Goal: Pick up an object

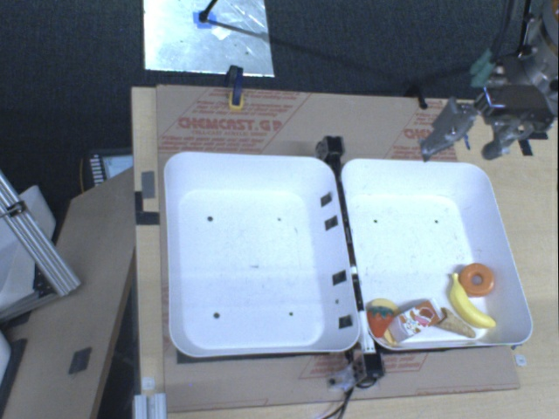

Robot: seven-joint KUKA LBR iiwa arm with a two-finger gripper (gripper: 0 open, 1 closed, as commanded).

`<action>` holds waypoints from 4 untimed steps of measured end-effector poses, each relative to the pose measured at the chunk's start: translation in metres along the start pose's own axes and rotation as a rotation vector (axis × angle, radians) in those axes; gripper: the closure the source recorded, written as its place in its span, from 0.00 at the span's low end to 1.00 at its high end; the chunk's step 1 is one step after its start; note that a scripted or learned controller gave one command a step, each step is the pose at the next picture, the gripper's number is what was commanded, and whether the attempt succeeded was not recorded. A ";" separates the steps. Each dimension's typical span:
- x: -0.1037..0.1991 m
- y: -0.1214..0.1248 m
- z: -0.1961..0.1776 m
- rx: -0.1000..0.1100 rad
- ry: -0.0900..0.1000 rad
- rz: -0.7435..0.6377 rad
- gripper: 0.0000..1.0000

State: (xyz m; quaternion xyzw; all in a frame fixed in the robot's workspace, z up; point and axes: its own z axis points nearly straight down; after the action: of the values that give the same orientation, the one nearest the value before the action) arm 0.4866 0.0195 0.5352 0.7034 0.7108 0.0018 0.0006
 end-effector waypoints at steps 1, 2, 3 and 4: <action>0.057 0.000 0.000 0.001 0.000 0.001 0.00; 0.099 0.001 0.000 0.001 0.000 0.002 0.00; 0.156 0.001 0.001 0.001 0.001 0.001 0.00; 0.183 -0.001 0.345 0.015 -0.005 0.010 0.00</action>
State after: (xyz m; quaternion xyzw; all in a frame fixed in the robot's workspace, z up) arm 0.4845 0.2031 0.1900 0.7070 0.7072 -0.0054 -0.0028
